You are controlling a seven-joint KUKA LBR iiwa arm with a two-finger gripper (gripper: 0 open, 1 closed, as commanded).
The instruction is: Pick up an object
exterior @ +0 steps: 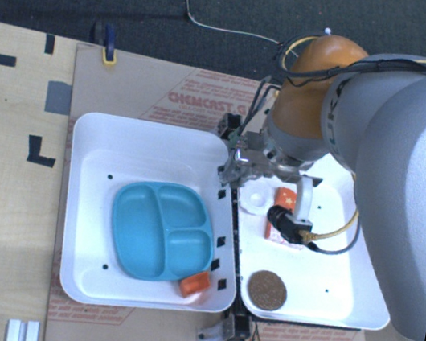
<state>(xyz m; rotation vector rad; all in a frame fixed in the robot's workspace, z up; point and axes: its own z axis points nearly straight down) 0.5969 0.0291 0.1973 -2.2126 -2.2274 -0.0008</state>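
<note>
Two bins, left bin (80, 183) holding blue plate (162, 230) with orange block (194, 284) at 5 o'clock, right bin (354, 297) holding brown disc (267, 289), gripper (262, 195) state unclear.

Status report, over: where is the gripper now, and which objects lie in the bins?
Gripper low over right bin, fingers hidden. Orange item and brown disc lie there. Left bin: blue plate, orange block.

Arm (396, 149): smooth grey rounded casing, glossy orange band (314, 85) above wrist. Black cables (261, 105) loop along wrist; a yellowish cable (341, 233) curls below.
</note>
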